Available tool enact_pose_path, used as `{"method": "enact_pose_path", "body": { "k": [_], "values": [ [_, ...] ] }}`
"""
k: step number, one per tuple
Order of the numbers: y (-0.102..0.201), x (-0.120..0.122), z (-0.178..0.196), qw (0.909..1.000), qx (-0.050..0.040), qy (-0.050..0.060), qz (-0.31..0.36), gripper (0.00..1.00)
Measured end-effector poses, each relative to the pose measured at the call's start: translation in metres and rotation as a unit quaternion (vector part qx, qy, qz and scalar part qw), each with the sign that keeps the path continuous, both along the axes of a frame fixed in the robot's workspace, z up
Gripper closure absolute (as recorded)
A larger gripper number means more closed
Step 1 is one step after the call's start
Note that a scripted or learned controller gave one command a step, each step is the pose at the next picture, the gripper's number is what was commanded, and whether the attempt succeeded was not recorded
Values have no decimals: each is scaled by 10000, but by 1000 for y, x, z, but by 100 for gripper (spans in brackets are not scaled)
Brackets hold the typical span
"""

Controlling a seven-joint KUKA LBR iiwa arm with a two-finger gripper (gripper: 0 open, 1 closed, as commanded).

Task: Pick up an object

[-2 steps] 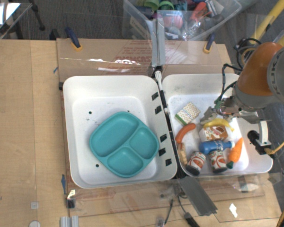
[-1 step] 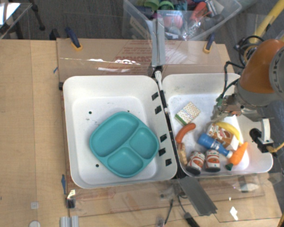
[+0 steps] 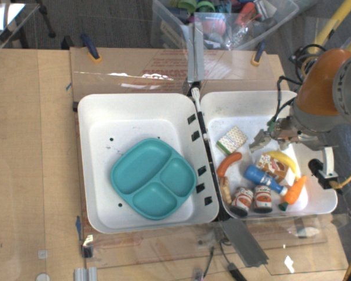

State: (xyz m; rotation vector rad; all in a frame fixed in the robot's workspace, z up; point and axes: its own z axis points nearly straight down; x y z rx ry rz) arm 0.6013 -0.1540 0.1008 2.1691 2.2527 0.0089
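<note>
The right bin holds several small items. Among them are a checkered pale block, an orange sausage, a blue bottle, a yellow banana, an orange carrot and two small cans. My gripper reaches in from the right and hovers over the middle of this bin. It is just right of the checkered block and above the blue bottle. It stands open with nothing between its fingers.
The left bin carries a teal divided plate. A clear tub of toys stands behind the bins. Black clips line the ridge between the two bins. The arm's cables hang over the right bin's right rim.
</note>
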Motion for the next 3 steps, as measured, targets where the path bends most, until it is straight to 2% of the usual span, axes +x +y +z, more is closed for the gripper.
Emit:
{"method": "enact_pose_path", "body": {
  "k": [1,2,3],
  "values": [
    [-19,-68,-9,9942,-2,-2,1074,0],
    [-21,-67,0,9944,-26,-28,1057,100],
    [-21,-67,0,9944,-25,-22,1057,0]
  ]
}}
